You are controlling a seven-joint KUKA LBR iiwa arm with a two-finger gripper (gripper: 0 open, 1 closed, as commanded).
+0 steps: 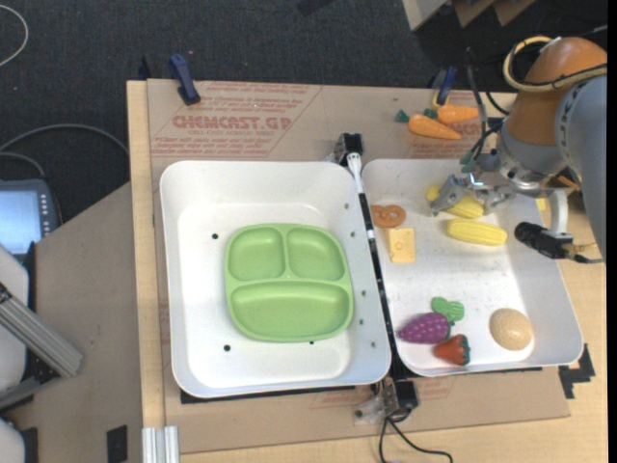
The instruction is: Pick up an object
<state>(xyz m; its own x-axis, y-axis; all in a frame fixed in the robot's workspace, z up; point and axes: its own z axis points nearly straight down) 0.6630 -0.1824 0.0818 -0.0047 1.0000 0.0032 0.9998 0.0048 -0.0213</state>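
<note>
My gripper [469, 191] hangs low over the back of the right bin [540, 355], reaching in from the right. Right beneath it lies a small yellow piece [462, 207], perhaps a banana; whether the gripper touches it is unclear. Just in front of that lies a yellow corn cob [475, 231]. Further left in the same bin are an orange round slice [389, 216] and a yellow cheese wedge [402, 245]. Near the bin's front sit purple grapes [426, 327], a red strawberry [453, 349] and a tan bread roll [510, 328].
The left bin [193, 201] holds a green divided plate [287, 282]. Two orange carrots [439, 123] lie on the bench behind the right bin. A black clip [351, 147] sits where the two bins meet at the back.
</note>
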